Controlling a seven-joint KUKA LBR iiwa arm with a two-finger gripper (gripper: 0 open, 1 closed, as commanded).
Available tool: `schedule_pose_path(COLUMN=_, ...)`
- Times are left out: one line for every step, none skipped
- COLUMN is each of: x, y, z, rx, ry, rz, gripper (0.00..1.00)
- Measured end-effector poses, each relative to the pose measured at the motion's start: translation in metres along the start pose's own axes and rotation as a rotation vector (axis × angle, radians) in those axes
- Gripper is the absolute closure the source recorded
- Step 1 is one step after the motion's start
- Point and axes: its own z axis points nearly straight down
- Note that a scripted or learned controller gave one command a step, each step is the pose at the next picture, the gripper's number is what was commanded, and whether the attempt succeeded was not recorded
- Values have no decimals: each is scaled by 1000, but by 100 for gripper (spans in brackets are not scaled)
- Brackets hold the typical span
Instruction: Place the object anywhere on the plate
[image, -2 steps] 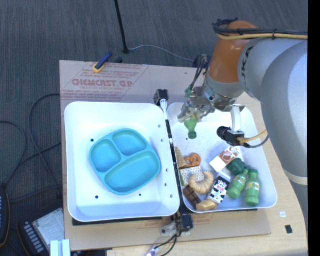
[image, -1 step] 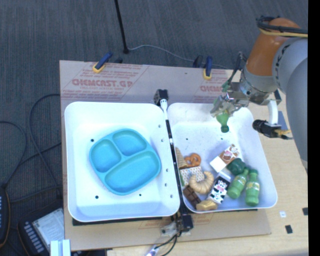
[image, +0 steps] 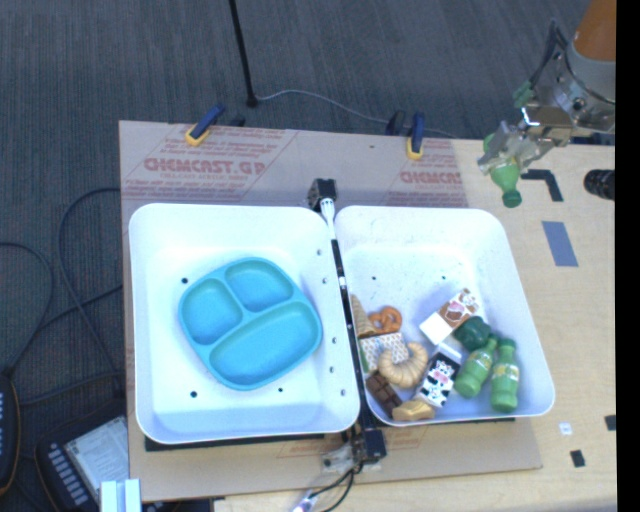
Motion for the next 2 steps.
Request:
schedule_pose_path(x=-19, y=-1, z=-3, rx=4, ry=1, rz=1, gripper=100)
schedule_pose_path(x=-43, y=-1, z=-13, rx=4, ry=1, rz=1, gripper=100)
